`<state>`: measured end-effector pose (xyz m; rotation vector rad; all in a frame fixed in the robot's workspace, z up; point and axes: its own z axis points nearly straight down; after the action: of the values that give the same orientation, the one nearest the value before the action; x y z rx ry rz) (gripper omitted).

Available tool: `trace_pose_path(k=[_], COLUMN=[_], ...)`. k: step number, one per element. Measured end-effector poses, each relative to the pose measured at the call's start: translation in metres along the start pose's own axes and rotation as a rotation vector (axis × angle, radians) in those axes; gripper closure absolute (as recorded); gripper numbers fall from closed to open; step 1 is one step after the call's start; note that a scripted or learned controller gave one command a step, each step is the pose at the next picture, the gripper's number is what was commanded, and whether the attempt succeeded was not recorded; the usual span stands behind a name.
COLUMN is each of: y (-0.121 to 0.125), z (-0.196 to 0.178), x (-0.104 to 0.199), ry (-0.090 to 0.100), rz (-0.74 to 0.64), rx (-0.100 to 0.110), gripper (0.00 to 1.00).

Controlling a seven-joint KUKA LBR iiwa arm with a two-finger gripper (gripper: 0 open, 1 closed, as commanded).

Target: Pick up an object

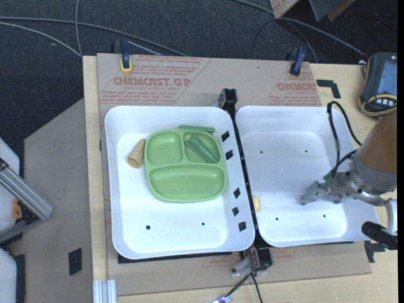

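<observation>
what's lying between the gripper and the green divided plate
In the camera view, between the gripper and the green divided plate lie bare right-bin floor, the bins' shared rim and a small yellow object beside it.

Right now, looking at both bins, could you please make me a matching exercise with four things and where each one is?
Things:
1. green divided plate
2. cone-shaped tan piece
3. gripper
4. blue clamp

Places:
A. over the right bin
B. on the board's far edge, behind the left bin
C. middle of the left bin
D. left bin, just left of the plate

Pairs: 1-C, 2-D, 3-A, 4-B
</observation>
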<state>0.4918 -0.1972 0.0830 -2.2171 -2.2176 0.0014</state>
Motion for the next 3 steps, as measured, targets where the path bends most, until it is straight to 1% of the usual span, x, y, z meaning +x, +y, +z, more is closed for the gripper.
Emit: trace_pose_path(k=[1, 2, 3], y=[0.001, -0.007, -0.002], z=[-0.013, -0.070, -0.133], x=[0.000, 0.003, 0.007], ry=[-0.001, -0.005, -0.006], rz=[0.000, 0.000, -0.002], rx=[-0.004, -0.009, -0.013], gripper=[1.00, 1.00, 1.00])
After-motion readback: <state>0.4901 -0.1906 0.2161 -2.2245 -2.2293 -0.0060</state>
